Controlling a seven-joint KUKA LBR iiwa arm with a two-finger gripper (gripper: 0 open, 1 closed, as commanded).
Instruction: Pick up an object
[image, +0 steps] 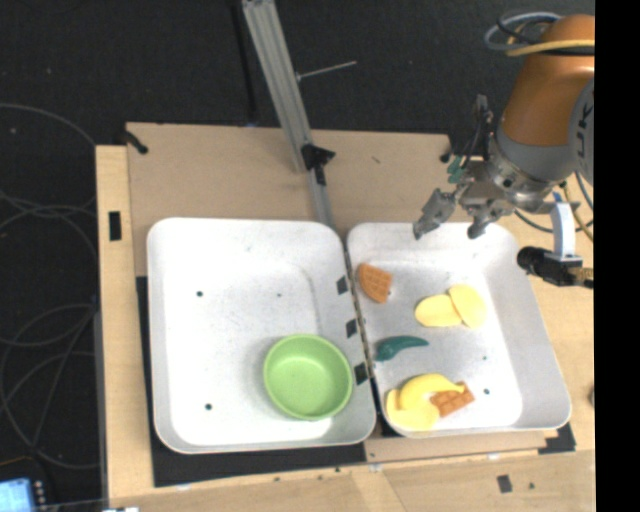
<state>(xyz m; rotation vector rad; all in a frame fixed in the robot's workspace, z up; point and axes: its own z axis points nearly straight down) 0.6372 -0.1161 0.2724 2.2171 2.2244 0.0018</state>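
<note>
My gripper (452, 224) hangs over the far edge of the right bin (535, 330), its two fingers spread open with nothing between them. Below it in that bin lie an orange piece (376, 283) near the left wall, a pale yellow object (450, 307) in the middle, a small teal piece (400, 346), and a yellow object (418, 399) with an orange piece (452, 401) resting on it near the front. A green bowl (308, 375) sits upright in the left bin (200, 300) at its front right corner.
A grey metal pole (290, 110) slants up from the gap between the bins at the back. A black fitting (548, 263) sticks out by the right bin's far right rim. Brown board (220, 170) surrounds both bins.
</note>
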